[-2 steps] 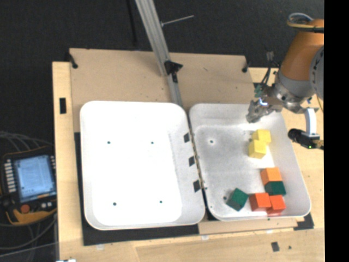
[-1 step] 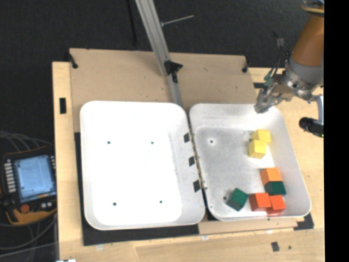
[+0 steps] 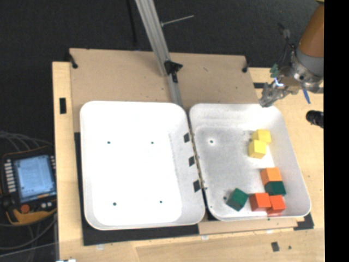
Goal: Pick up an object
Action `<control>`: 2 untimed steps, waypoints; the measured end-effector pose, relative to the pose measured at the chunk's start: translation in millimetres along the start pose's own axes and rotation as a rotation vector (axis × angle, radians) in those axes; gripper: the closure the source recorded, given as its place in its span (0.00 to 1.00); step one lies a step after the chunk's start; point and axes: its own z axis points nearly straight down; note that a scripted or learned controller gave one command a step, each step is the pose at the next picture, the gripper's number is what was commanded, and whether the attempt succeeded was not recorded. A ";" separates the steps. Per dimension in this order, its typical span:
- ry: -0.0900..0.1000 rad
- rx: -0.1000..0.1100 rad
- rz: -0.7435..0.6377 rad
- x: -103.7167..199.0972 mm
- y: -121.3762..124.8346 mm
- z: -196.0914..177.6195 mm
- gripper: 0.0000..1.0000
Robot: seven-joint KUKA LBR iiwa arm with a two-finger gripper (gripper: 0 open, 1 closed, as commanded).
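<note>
Fingers (image 3: 268, 97) blurred, over right bin's (image 3: 240, 107) far rim

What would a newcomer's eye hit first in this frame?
Probably the bright blocks bunched along the right side of the right bin: two yellow blocks touching, then orange blocks and green blocks near its front corner. Next, the arm's hand poised at that bin's far right corner, above the rim.

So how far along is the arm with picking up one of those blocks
Nothing looks done yet. The yellow blocks and the orange and green blocks all lie in the right bin. The gripper sits at that bin's far right corner, above its rim, carrying nothing visible. Left: reach in, grasp a block, lift it.
</note>
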 end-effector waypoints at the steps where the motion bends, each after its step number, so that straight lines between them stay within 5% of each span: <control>1: 0.001 0.006 0.001 46.1 -22.1 9.7 1.00; 2: 0.002 0.006 0.000 101.9 -35.5 16.0 1.00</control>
